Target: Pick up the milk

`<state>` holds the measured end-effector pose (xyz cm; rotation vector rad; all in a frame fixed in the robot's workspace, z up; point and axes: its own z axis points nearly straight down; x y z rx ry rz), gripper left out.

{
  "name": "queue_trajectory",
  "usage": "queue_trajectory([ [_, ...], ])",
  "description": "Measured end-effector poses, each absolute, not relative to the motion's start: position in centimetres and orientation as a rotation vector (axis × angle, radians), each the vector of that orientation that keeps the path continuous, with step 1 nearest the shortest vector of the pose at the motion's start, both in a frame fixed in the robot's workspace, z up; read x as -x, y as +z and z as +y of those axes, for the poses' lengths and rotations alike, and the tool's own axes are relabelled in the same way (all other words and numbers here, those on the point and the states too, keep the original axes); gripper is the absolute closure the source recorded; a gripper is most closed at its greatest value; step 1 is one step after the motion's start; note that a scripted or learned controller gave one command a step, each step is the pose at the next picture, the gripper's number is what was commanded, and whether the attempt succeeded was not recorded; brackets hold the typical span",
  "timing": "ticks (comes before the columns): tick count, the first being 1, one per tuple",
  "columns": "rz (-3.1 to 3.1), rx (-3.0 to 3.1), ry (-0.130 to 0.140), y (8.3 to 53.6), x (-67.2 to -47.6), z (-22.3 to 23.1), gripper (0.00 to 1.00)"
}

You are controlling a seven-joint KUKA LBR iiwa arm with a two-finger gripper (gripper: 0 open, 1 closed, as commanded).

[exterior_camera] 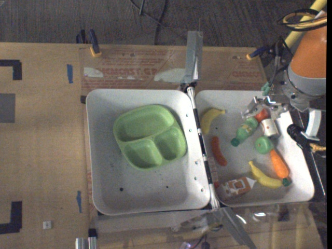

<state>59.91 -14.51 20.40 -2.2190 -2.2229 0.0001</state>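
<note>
The milk (237,185) is a small orange and white carton lying flat near the front left corner of the right bin (303,193). My gripper (262,108) hangs over the back right part of that bin, far from the carton. It is just above a green bottle (244,133) and a small white and red item (268,126). The carton lies apart from the gripper, with nothing touching it.
The right bin also holds a yellow banana (210,119), a red sausage-like piece (218,151), a green round item (263,145), a carrot (280,165) and a second banana (264,176). A green divided plate (150,136) sits in the left bin (104,191).
</note>
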Motion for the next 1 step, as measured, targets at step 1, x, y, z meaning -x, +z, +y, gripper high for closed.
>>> queue_trajectory([
  [1,-2.542,1.844,-0.001,13.26,-50.69,-12.62,0.00],
])
